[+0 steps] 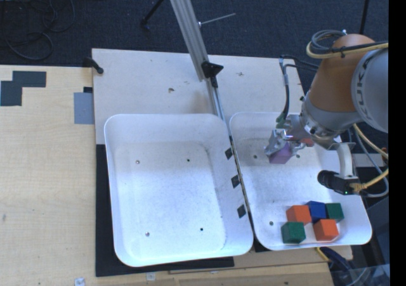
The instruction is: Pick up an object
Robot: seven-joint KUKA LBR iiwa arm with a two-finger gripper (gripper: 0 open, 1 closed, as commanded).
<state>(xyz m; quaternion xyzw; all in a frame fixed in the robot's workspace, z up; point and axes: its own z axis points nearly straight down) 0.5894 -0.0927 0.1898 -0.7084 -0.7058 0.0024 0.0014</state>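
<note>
Gripper (282, 145) down in the right bin (266, 215), fingers closed on a purple block (281, 153), looks like, though hard to say if lifted or resting on the floor. Other cubes (312, 221) bunched at the near corner, well apart, so no crowding.

Partial dark lettering on grey arm (374, 88), not legible

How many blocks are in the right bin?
6: two orange blocks, two green and one blue clustered near corner; a purple block at the gripper. More may be hidden.
</note>
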